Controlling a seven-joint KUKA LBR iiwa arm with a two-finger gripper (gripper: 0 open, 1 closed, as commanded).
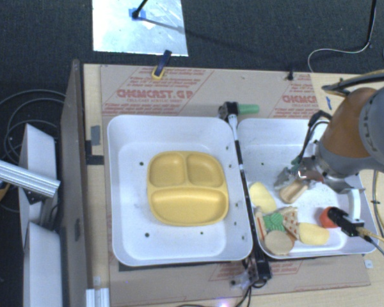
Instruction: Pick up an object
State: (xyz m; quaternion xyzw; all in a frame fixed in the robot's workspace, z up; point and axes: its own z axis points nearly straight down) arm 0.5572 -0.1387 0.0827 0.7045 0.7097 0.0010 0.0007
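Jaws [293,183] touching tan piece [294,191] in right bin [269,136].

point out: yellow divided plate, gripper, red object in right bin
yellow divided plate [187,187]: camera view, ridge between its compartments.
gripper [294,185]: camera view, at its tip over the right bin.
red object [328,217]: camera view, its visible red top.

We can read red print on the brown sheet [179,88] that covers the worktop behind the two bins, up and to the left of the gripper [293,179]: one large line spells "CHEMCAST GP". The same red wording repeats at a slant near the sheet's far right corner, partly cut off. The finer lines around it are too small for us to read.
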